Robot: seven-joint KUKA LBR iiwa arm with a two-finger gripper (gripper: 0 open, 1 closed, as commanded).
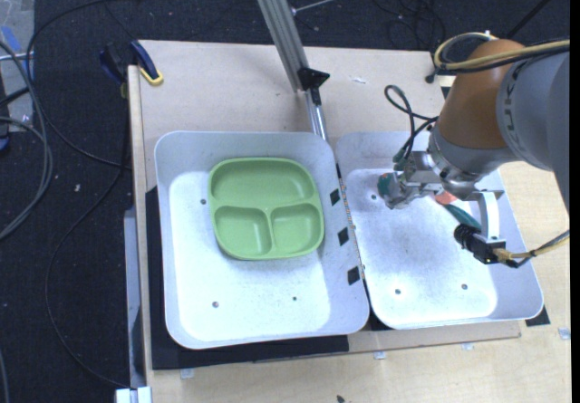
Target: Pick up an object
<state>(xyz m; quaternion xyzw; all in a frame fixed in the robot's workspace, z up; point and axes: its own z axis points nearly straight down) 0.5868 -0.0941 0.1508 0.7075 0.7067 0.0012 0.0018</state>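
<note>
Camera view: one wooden table [236, 75] carrying two shallow white bins side by side. Left bin [263, 302] holds one green divided plate [267, 208], three compartments, lying flat in the bin's upper middle part, apart from the walls. Right bin [435, 302] has one grey arm [535, 111] with orange band reaching in from the right, wrist over the bin's upper half. End effector [396, 190] sits low near the right bin's upper left area, just beside the divider between bins. Something teal shows at its tip and a small red-and-teal object [453, 205] peeks out under the wrist on the bin floor; too hidden to identify or count for sure. Cannot tell if the end effector is clenched or released, or grasping anything. One black cable connector [480, 245] hangs off the arm over the right bin. One slanted metal pole [281, 16] crosses the table top. One blue-yellow clamp [145, 64] at the table's upper left corner.
</note>
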